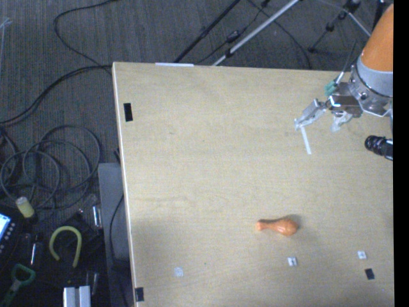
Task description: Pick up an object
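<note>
A small orange object (278, 226), shaped like a pear or a drumstick, lies on its side on the tan bench top (204, 171), low and right of centre. My gripper (321, 135) hangs at the upper right, well above and to the right of the orange object in the view. Its two pale fingers are spread apart with nothing between them. The grey wrist and orange band (378, 43) rise behind it at the right edge.
Small white and black markers (292, 261) dot the bench's lower right. A black tag (128, 112) sits near the left edge. Cables (51, 165) and tools lie on the floor to the left. Tripod legs (268, 18) stand beyond the far edge.
</note>
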Motion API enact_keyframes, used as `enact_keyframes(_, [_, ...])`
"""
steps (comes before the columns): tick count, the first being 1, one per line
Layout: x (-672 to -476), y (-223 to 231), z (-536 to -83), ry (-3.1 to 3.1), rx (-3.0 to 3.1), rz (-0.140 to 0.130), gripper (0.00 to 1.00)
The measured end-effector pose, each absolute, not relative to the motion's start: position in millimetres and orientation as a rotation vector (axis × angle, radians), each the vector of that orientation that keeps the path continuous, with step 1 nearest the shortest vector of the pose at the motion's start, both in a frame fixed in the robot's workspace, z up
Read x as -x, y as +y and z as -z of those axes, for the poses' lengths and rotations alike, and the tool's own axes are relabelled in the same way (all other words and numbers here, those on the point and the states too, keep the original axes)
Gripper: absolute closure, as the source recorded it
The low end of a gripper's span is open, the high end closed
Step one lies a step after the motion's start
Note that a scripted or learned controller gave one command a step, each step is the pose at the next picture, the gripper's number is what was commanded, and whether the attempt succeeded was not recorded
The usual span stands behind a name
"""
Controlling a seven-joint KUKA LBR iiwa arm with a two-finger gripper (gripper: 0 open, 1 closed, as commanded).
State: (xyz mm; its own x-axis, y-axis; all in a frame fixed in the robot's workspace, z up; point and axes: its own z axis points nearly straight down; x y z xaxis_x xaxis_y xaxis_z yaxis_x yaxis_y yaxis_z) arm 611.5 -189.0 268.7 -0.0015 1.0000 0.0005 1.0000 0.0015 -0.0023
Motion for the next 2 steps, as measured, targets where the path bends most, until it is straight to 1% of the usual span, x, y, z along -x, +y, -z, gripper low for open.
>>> enact_keyframes(1, [-653.0,-187.3,-206.6,-2.256,2.187,-0.006,0.00])
enact_keyframes(2, [-667.9,-214.2,-108.5,-2.348,2.087,-0.006,0.00])
